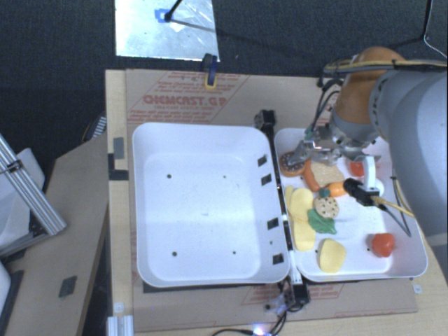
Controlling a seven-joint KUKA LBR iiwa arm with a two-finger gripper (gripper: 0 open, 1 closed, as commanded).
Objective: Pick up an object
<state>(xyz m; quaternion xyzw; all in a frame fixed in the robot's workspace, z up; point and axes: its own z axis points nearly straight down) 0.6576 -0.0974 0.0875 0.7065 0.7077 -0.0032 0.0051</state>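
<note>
Arm [392, 96]: grey with an orange band, reaching in from the right, bent down over the far end of the right bin.
Claw [313, 148]: lowered at the right bin's far left corner, just above a round brown piece; opening not discernible, nothing seen gripped.
Right bin [406, 261]: white, shallow, crowded with small toy foods.
Round brown piece [291, 163]: far left corner of the right bin, touching the claw's tip or just under it.
Tan slice [322, 173]: beside the brown piece, with an orange piece [334, 187] against it.
Cookie [326, 206]: mid-bin, on a green leaf [322, 222].
Yellow pieces [302, 219]: along the left wall; another [332, 255] near the front.
Red tomato [382, 243]: front right, apart from the rest.
Left bin [203, 201]: white, beside the right one.
Desk [182, 96]: cardboard-covered, under both bins.
</note>
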